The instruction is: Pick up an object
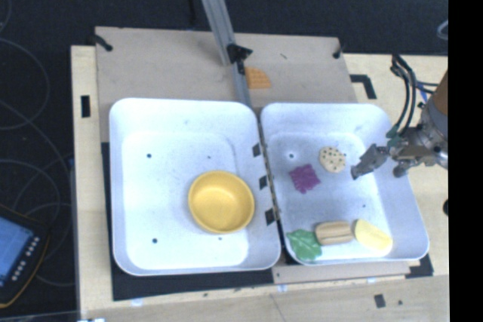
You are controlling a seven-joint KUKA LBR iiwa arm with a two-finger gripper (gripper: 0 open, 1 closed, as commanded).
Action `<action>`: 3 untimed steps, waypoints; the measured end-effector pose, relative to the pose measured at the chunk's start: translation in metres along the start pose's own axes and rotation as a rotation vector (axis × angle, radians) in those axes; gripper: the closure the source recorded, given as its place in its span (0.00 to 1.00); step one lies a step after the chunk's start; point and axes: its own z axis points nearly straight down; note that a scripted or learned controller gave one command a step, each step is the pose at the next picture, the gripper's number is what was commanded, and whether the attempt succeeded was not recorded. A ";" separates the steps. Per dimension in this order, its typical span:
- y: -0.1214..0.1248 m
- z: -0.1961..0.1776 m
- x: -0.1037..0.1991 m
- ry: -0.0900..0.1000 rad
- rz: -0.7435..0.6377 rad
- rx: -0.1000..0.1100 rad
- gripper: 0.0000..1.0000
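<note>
- Progress on the task is looking slight: nothing is sitting between the fingers of the gripper point(382, 162), so the pick itself is yet to be done.
- Candidates for picking are all lying loose in the right bin point(400, 200): a speckled cookie point(332, 158) near the middle, a purple piece point(304, 179) just beside it toward the left, and along the near edge a green piece point(303, 243), a tan roll point(334, 231) and a yellow lemon-like piece point(373, 235) lined up close together, the roll appearing to be touching the yellow piece.
- A yellow bowl point(220, 200) is resting in the left bin point(128, 162), well apart from the arm.
- The arm is reaching in from the right, with its orange band point(441, 94) showing at the edge of the view and dark cables point(407, 87) looping above the wrist.
- The gripper is hanging over the right part of the right bin, near the cookie but apart from it, tilted toward the bin's middle.
- Two dark fingers are showing spread apart, one point(367, 161) pointing toward the cookie and the other point(398, 168) nearer the bin's right wall, so the pincer is reading as parted with nothing in it.
- How high the fingertips are standing above the bin floor is hard to judge from this slanted view.
- What is left, as a judgement: settling over one object, most likely the cookie as the nearest, then lowering, closing and lifting.
</note>
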 end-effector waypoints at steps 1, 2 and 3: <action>0.000 0.000 0.000 0.000 0.002 -0.001 0.00; 0.000 0.043 0.003 -0.002 0.007 0.005 0.00; 0.007 0.100 0.008 -0.002 0.007 0.007 0.00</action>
